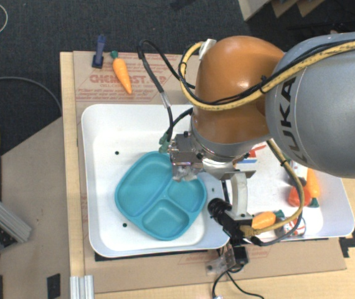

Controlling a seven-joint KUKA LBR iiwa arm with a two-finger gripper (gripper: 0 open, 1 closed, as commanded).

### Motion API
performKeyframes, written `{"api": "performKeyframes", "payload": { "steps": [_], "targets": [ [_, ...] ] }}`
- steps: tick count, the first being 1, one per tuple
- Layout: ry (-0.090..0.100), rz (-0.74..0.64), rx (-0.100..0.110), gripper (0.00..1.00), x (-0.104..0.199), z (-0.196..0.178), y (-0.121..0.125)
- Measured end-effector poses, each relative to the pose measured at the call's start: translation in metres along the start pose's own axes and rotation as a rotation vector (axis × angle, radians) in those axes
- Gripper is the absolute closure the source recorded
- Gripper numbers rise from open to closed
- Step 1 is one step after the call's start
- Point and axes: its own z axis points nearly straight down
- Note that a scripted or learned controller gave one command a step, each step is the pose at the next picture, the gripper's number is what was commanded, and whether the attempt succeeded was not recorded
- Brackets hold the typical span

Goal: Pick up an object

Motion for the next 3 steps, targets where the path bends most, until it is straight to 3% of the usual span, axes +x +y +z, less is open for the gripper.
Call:
{"api": "performKeyframes", "payload": {
  "steps": [1,2,3],
  "targets": [
    [0.009,0.0,-0.034,1.0,-0.037,-0.113,0.03],
    [0.017,-0.015,-0.04,1.0,0.029,-0.276,-0.003],
    [0.001,0.002,-0.005,1.0,-0.033,-0.13,0.017]
  ]
}}
